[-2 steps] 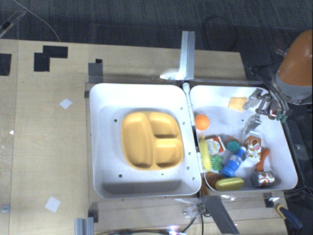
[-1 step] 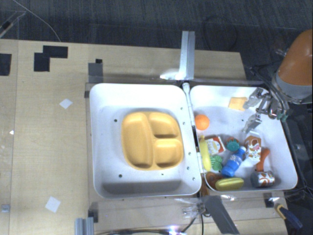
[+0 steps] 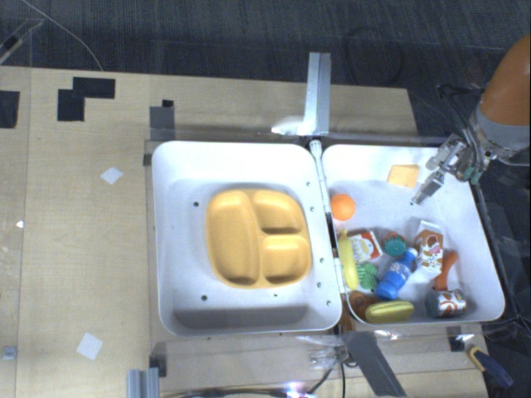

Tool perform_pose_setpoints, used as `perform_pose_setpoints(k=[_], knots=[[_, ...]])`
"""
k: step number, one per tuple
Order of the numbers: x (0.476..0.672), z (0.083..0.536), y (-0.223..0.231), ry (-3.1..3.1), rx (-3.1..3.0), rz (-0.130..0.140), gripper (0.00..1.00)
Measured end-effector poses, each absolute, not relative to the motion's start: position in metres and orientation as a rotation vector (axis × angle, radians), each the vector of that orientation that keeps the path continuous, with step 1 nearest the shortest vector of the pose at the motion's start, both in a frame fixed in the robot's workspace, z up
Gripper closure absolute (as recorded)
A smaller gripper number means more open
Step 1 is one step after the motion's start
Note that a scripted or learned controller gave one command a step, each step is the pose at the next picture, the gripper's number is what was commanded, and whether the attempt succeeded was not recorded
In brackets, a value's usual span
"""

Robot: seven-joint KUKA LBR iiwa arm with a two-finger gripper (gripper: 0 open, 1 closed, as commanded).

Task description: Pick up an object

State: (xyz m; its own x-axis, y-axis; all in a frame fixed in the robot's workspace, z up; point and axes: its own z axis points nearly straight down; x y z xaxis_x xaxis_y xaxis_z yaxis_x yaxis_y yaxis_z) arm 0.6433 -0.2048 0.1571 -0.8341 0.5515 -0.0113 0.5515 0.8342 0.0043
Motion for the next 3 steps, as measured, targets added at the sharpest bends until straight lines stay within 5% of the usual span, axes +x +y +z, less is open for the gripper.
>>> perform_pose_setpoints(k=[1,2,3], knots=[[0.646,0.088,-0.205,2.72,1.55,0.004,0.0],[0.65,0.103,-0.203,2.719,1.534,0.008,1.0],[0.617,0.213,-0.171,2.649,1.654,0.011,1.0]])
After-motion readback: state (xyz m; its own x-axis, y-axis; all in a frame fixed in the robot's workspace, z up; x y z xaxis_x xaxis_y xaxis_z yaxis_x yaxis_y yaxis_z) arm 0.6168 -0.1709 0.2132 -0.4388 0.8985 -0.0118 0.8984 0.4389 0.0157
